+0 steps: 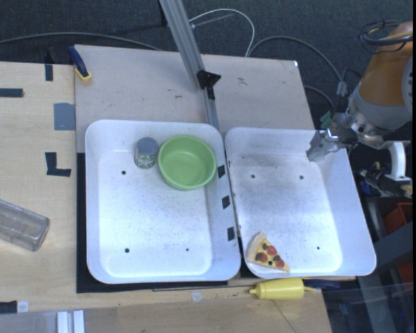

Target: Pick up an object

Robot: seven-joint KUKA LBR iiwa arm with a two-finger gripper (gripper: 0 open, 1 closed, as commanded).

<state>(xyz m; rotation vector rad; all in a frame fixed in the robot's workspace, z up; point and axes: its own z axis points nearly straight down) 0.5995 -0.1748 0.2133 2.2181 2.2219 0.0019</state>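
Camera view: your tool [324, 145] sits at right bin's [347, 207] far right rim, grip state unreadable. Pizza slice [266, 252] lies at near-left corner, well apart, diagonally toward you.

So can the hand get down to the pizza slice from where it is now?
Probably yes. The hand sits over the far right edge of the right bin, and the pizza slice lies alone in that bin's near left corner. Nothing stands between them, though the slice is close to the bin wall.
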